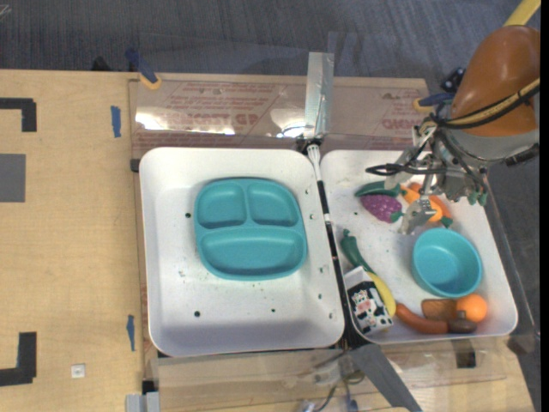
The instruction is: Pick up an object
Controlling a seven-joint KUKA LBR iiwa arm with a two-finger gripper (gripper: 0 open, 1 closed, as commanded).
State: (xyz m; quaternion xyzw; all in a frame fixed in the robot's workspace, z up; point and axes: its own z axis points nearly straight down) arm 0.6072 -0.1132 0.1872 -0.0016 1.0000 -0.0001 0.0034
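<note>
White right bin, gripper low inside — beside teal bowl, purple toy

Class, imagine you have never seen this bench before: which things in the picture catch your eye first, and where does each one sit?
The teal divided plate lies alone in the middle of the left bin. In the right bin a teal bowl sits among small toy foods, with an orange ball at the near edge. The arm's orange band stands out at upper right, with the gripper down over the far end of that bin.
</note>
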